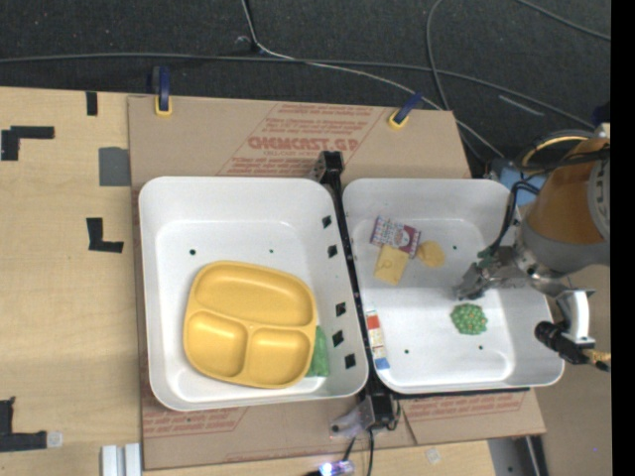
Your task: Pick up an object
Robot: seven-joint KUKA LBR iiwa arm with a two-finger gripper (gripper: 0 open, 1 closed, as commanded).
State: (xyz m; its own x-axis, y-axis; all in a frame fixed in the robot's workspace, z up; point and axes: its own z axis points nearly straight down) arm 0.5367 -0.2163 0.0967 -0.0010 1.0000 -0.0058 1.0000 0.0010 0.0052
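The hand [470, 288], its grip state impossible to tell, hovers just above-left of the green ball [469, 318] in the right bin [496, 370]; centring over it before closing looks wisest.

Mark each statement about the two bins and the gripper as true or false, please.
1. The yellow tray lies in the left bin. True.
2. The green ball lies in the left bin. False: it lies in the right bin.
3. The gripper is over the right bin, near the green ball. True.
4. The yellow tray has one single compartment. False: it has three.
5. The purple packet lies in the right bin. True.
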